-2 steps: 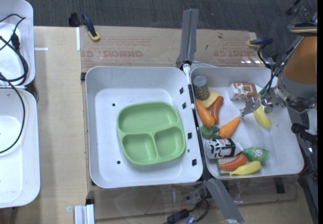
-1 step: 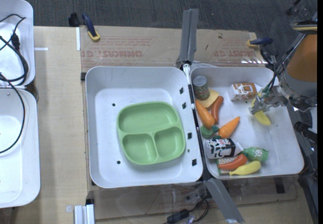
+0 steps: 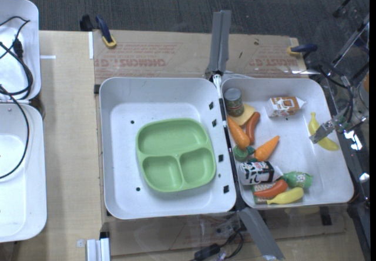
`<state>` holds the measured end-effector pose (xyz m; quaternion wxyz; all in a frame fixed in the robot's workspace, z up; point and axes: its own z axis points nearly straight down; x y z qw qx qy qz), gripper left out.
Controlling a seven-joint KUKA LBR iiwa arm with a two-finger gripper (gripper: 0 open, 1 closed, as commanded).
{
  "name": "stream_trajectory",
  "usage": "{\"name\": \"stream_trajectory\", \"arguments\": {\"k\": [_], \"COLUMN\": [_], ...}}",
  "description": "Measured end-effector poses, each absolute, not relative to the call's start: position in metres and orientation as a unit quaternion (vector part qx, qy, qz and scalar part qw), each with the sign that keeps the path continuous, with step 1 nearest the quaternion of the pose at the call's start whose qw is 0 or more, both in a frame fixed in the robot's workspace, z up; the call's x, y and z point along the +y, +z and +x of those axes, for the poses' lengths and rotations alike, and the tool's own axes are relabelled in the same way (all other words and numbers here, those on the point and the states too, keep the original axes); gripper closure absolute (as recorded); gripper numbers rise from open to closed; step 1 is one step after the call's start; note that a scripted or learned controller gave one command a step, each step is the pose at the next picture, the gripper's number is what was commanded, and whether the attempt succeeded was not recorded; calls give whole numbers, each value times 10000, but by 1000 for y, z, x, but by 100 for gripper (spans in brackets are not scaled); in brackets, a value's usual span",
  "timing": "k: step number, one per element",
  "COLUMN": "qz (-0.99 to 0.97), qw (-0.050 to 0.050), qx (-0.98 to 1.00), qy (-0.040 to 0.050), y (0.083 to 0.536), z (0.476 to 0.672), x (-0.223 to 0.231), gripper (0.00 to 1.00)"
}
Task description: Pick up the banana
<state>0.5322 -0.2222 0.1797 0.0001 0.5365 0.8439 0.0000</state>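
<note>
The banana is small and yellow and lies against the right wall of the right bin. It runs from the upper left down to the lower right. My gripper reaches in from the right edge and sits low over the banana's middle, covering part of it. The metal tip overlaps the fruit, and the view does not show whether the banana is held. The rest of the arm is cut off by the right side of the view.
The right bin also holds a tin can, an orange carton, two carrots, a sausage, a black-and-white carton and several toy vegetables at the front. A green divided plate lies in the left bin.
</note>
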Motion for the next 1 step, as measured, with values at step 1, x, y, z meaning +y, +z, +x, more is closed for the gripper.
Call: {"name": "stream_trajectory", "arguments": {"k": [1], "qz": [5988], "qw": [8], "qx": [8009], "qy": [-2], "y": [197], "z": [649], "x": [-185], "gripper": [100]}}
